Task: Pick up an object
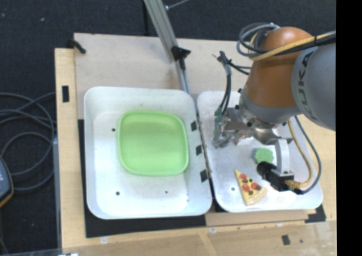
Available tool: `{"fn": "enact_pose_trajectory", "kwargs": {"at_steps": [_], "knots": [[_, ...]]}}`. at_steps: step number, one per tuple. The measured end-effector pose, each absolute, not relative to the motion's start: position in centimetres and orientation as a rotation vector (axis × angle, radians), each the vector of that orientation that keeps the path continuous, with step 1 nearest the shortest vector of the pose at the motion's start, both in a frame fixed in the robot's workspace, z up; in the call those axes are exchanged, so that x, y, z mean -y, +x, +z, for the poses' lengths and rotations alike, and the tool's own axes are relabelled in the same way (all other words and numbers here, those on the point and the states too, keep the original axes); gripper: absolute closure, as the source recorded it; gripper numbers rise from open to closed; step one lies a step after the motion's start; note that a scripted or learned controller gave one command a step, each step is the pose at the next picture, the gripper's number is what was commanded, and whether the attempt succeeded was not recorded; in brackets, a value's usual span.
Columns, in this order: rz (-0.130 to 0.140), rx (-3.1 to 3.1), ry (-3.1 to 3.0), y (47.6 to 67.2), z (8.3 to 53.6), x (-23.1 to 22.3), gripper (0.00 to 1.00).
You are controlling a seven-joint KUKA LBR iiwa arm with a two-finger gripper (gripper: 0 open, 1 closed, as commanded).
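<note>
Nearest the bottom edge, a toy pizza slice [249, 187] lies in the lower right of the right bin [226, 201]. Just above it and slightly to the right sits a small green object [264, 154], with a black fitting [271, 175] on the arm between them. Left of centre, a pale green plate [153, 143] rests flat in the left bin [102, 153]. Higher up, the gripper [225, 133] hangs over the right bin's left side; whether it is clasped or spread I cannot tell. The orange-banded arm [283, 73] looms at upper right.
</note>
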State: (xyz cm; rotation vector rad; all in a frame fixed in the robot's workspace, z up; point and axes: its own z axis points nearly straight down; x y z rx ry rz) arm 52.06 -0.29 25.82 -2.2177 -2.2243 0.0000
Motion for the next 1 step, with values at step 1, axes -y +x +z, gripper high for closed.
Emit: {"fn": "enact_pose_trajectory", "kwargs": {"at_steps": [1], "knots": [[-0.002, 2.225, -2.217, 52.36, 26.21, -4.31, 1.0]]}}
